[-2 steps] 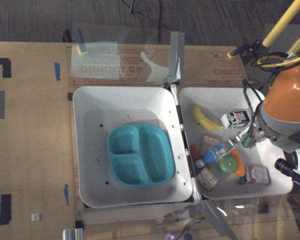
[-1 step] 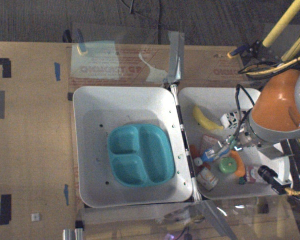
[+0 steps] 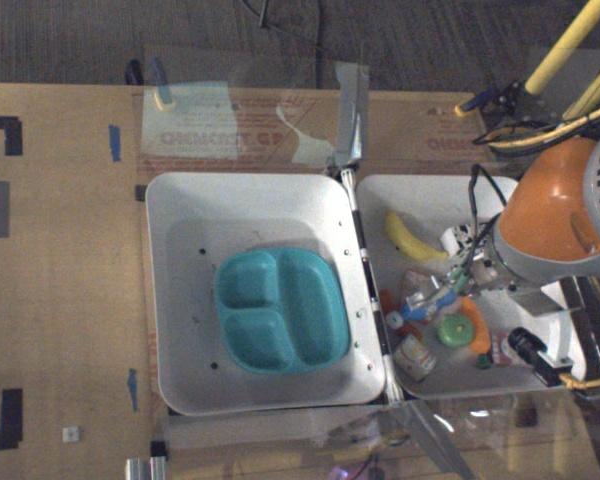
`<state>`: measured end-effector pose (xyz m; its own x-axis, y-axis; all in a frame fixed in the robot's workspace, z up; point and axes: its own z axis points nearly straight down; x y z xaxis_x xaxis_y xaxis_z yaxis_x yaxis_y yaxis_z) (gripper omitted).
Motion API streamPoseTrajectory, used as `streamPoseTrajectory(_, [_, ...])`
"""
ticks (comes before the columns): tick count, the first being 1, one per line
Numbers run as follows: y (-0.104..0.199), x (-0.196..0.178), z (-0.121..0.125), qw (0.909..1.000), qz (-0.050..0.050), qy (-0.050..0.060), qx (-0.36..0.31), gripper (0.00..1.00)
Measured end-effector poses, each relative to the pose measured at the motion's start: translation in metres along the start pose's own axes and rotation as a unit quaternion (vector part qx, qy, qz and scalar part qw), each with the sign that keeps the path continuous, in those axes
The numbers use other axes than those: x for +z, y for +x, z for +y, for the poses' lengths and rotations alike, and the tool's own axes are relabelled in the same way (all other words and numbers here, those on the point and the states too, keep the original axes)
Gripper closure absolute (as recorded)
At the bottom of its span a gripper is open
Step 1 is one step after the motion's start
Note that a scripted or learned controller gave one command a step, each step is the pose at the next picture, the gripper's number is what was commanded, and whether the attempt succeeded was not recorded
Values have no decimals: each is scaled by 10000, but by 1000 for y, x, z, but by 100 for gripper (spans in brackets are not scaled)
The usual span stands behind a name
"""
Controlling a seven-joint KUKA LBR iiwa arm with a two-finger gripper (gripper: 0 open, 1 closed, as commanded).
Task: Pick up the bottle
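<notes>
White bins sit side by side on the counter (image 3: 70, 298), a teal plate (image 3: 280, 310) in the left bin (image 3: 180, 228), and in the right bin (image 3: 410, 193) the gripper (image 3: 458, 273), its state hard to tell, hangs just above the clear bottle (image 3: 420, 300) near a banana (image 3: 412, 240).

The arm (image 3: 555, 218) is reaching in from the right, its broad orange band sitting high over the right side of the scene. Below the band, the wrist is angling down and to the left. The gripper (image 3: 450, 286) is hanging low at the end of it, pointing down-left, its metal parts looking small and cluttered from up here.
</notes>
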<state>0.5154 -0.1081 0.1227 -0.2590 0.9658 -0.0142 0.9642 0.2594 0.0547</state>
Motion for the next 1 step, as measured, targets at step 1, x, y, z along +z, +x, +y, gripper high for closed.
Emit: streamPoseTrajectory(1, [-8,4,7,9989,34,-98,452,0])
